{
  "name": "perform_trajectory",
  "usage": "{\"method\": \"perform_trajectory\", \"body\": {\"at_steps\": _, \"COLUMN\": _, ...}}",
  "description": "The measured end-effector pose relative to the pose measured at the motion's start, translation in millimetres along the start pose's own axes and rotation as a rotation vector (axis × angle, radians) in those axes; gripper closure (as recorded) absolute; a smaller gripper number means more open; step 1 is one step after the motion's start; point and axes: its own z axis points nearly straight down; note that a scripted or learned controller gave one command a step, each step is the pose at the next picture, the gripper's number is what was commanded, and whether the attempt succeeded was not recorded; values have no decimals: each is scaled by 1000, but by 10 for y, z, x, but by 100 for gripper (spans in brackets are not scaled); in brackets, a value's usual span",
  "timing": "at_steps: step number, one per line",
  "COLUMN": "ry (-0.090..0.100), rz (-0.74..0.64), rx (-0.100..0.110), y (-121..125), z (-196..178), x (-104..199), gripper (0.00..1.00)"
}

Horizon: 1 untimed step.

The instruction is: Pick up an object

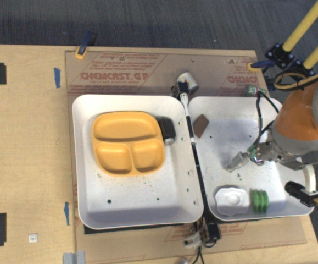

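My gripper (237, 161) hangs low over the middle of the right bin (224, 126), with nothing visible in it. A small brown block (201, 125) lies to its upper left, apart from it. Near the front wall of this bin sit a white rounded object (229, 198) and, right beside it, a green ribbed object (259, 200); both are below the gripper and apart from it. In the left bin (82, 164) rests a yellow divided tray (128, 142), and a small black object (167, 130) lies against its right edge.
The arm's orange band (296, 120) and grey wrist cover the right bin's right side. Cables and a black fitting (299, 191) trail near that bin's right wall. A divider rail (191, 147) separates the bins. Blue clamps (85, 44) hold the cardboard underlay.
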Motion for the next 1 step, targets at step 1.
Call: {"method": "perform_trajectory", "body": {"at_steps": 1, "ry": 2, "rz": -297, "rx": 2, "y": -474, "z": -2, "x": 158, "gripper": 0}}
